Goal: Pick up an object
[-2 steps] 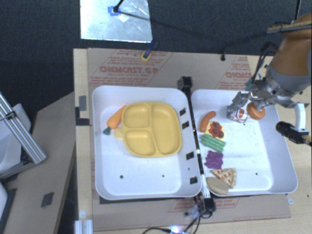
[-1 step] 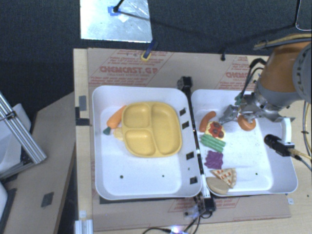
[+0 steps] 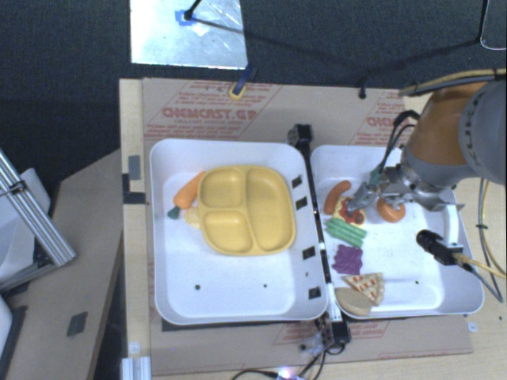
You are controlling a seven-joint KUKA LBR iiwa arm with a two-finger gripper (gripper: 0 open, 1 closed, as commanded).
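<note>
- Two white bins sit before us; our gripper (image 3: 358,205) hangs low in the right bin (image 3: 428,291), over a red toy (image 3: 349,210).
- We cannot tell its state.

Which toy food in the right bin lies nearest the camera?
The pizza slice, in the bin's near left corner, just below the purple grapes; the sausage lies farthest back.

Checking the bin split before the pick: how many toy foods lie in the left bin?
1 for sure: a carrot beside the yellow tray's left edge. A pale bit peeks out under that edge; the tray may hide more.
</note>
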